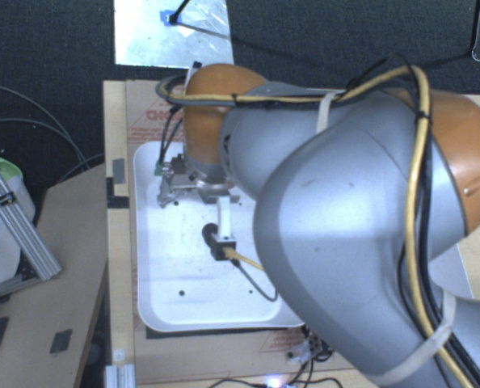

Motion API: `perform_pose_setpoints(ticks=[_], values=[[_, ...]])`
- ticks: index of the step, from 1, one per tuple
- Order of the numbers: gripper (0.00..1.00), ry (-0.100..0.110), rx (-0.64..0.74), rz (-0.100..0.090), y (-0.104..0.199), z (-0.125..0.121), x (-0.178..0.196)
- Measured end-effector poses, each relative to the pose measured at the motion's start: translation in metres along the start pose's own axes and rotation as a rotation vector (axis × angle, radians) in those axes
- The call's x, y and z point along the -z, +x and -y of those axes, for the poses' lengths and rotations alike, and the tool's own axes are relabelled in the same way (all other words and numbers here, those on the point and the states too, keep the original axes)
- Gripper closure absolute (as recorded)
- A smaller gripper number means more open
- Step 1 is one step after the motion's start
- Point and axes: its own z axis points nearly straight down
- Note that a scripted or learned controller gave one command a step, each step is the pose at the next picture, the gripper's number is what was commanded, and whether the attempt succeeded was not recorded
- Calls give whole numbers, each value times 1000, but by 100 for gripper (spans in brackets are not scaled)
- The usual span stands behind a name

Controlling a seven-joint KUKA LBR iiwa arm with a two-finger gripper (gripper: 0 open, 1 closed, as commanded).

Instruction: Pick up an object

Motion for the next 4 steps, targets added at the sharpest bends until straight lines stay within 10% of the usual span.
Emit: perform_pose_setpoints(ticks=[1,2,3,4], values=[[100,2,-3,5,-6,-1,10],[100,2,-13,6,-52,-34,-1],[100,-15,-19,9,-179,-44,205],[100,7,-7,5,-157,-2,180]])
